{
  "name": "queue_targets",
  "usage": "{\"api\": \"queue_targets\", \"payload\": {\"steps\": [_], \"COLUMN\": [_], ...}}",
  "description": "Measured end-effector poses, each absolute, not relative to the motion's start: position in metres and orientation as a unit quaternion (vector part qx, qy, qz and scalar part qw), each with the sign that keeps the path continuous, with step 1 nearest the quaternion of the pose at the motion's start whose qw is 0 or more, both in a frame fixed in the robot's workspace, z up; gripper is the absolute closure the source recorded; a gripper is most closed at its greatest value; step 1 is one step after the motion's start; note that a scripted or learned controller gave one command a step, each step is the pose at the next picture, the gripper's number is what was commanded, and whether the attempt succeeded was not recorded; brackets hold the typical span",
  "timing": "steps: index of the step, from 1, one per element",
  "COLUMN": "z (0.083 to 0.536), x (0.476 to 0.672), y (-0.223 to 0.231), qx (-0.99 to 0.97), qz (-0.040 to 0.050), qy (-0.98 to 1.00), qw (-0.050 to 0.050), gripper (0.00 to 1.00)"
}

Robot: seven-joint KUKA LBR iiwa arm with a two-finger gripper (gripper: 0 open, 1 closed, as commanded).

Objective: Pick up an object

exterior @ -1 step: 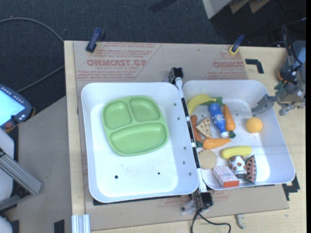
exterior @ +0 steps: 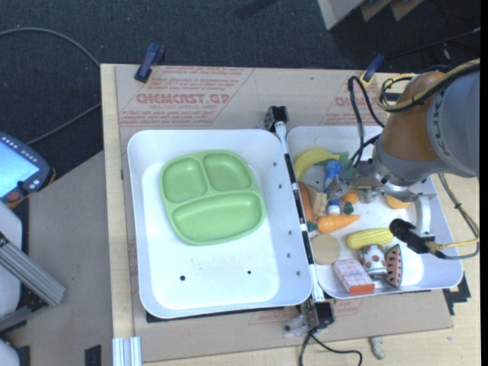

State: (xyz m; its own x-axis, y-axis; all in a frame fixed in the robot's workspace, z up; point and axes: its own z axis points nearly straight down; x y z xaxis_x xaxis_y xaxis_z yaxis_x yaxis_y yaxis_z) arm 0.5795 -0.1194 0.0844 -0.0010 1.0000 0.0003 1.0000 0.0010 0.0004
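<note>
While "CHEMCAST GP" marks the board point(exterior: 183, 97), the tool's point(exterior: 352, 191) grip is unclear.

- This is a robot lab.
- A big grey robot arm point(exterior: 450, 120) at 3 o'clock.
- Wires point(exterior: 46, 44) trail on dark carpet point(exterior: 191, 14) at 11 o'clock.
- Clamps point(exterior: 149, 61) hold the bench board point(exterior: 206, 90).
</note>
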Motion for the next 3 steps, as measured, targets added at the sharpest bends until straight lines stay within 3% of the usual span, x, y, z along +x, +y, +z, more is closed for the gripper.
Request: {"api": "queue_targets", "payload": {"steps": [1,2,3], "z": [0.085,0.156,0.085], "x": [0.631,0.667,0.654], "y": [-0.148,-0.205,-0.176], "qx": [0.707,0.707,0.707], "qz": [0.0001,0.0003,0.0], "qy": [0.707,0.707,0.708], "qw": [0.001,0.002,0.0], "gripper": [0.0,0.0,0.0]}}
